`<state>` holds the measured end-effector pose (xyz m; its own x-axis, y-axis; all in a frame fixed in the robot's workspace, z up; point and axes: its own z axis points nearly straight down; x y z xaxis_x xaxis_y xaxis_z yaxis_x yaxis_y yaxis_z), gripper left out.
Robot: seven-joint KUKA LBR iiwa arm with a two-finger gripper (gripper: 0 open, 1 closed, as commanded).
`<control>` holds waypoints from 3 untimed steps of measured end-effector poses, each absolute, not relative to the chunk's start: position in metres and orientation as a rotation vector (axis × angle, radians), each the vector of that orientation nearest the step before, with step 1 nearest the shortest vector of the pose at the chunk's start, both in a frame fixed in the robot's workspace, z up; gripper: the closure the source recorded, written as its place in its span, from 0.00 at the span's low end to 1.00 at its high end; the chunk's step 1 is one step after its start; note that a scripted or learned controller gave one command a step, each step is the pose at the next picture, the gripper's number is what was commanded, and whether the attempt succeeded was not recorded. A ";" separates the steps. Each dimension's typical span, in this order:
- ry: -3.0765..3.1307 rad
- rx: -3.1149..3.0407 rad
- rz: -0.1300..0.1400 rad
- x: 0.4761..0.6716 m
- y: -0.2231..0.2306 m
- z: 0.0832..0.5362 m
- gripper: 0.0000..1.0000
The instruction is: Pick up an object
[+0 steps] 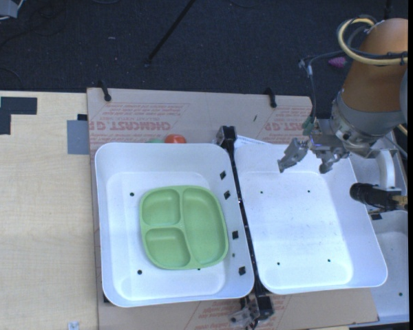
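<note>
Green tray [184,227] in left bin [117,184], well apart from tool [308,157].

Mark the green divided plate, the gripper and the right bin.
green divided plate [184,227], camera view, centre ridge.
gripper [308,159], camera view, midway between its fingertips.
right bin [303,243], camera view, bare floor.

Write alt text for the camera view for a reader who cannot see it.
A green divided plate lies flat in the left bin. The arm reaches in from the right, its claw open over the far edge of the right bin, holding nothing.
</note>
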<state>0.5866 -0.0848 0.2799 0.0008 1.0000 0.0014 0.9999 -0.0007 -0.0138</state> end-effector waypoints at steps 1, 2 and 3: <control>-2.220 -2.219 0.003 0.588 -0.085 0.286 0.00; -2.217 -2.215 0.010 0.591 -0.081 0.222 0.00; -2.217 -2.217 0.008 0.592 -0.083 0.178 0.00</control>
